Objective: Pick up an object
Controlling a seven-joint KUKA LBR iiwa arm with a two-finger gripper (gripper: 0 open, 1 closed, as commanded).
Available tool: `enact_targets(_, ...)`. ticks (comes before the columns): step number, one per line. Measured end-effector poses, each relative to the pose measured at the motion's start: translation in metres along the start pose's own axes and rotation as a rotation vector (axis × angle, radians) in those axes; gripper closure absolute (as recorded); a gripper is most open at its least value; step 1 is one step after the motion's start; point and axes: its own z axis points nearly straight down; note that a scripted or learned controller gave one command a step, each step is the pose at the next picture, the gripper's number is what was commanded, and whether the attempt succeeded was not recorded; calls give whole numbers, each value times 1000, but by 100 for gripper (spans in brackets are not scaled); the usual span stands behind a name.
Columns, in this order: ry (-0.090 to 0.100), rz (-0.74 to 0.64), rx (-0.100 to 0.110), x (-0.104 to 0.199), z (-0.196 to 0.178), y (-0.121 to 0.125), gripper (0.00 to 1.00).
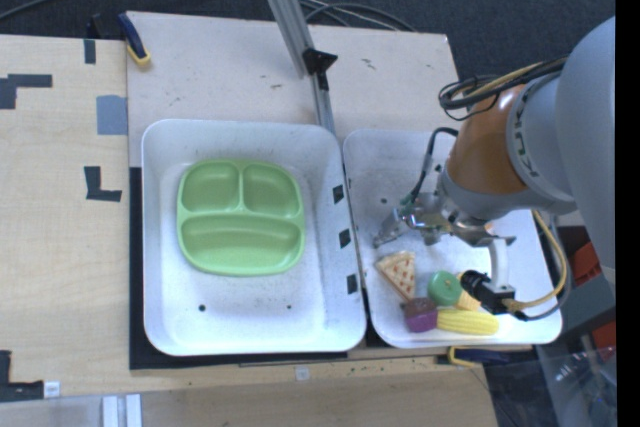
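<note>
We see the toy food bunched in the near corner of the right bin (365, 165): a cracker-like tan wedge (398, 272), a green round piece (445, 288) beside it, a purple block (421, 317) just below the wedge, and a yellow corn cob (467, 322) lying along the bin's near rim, touching or nearly touching the purple block. These pieces sit close together and close to the near wall, so there is little free room around them; the far half of the same bin is bare and open. The gripper (405, 220) hangs above the bin's middle, just beyond the wedge and apart from all four pieces. We cannot tell from this view how its jaws stand, and nothing shows between them. The arm (560, 135) comes in from the right, its grey body over the bin's right side and its orange band (485, 150) above the wrist, with the wrist turned down toward the bin floor; cables loop around it. In the left bin (160, 215) we see a green divided plate (240, 217) lying flat near the centre, well apart from the walls. A slanted metal rail (285, 0) crosses the bench (60, 215) behind the bins.
</note>
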Motion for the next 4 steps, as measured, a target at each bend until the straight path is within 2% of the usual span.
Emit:
enact_targets(1, 2, -1, 1, 1, -11, 0, 100)
enact_targets(3, 1, -1, -4, 11, -108, -11, 100)
enact_targets(4, 1, 0, -3, 11, -135, -10, 100)
